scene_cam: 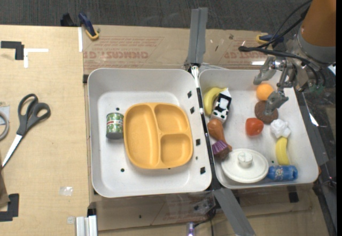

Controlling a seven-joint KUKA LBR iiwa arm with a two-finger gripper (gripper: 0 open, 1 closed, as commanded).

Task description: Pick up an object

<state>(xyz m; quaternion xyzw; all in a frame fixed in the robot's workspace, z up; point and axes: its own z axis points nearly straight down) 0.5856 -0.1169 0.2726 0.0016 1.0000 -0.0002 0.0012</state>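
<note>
Closest to the lens, a white round lid (pixel 245 165) and a blue toy (pixel 281 173) lay against the near wall of the right bin (pixel 312 138). The likely target was a brown rounded object (pixel 264 112) in the far half of that bin. The gripper (pixel 275 100) stood low over it and seemed to touch its upper right side. Whether the gripper was wide, narrow or closed on anything could not be told from this angle.

Around the brown object sat an orange ball (pixel 263 91) just behind it, a red tomato (pixel 254 126) just in front, and a white crumpled piece (pixel 279 128) to its right. Farther off lay a small banana (pixel 282 150) and, by the dividing wall, a larger banana (pixel 210 100) beside a black-and-white carton (pixel 221 106).

The left bin (pixel 99 138) held a yellow divided tray (pixel 158 135) and a green can (pixel 114 125). Scissors (pixel 26 117) lay on the tabletop (pixel 43 176).

The step looked like the descent onto the object, with no lift yet. Next would come a firm closing without nudging the orange ball, then a straight rise.
</note>
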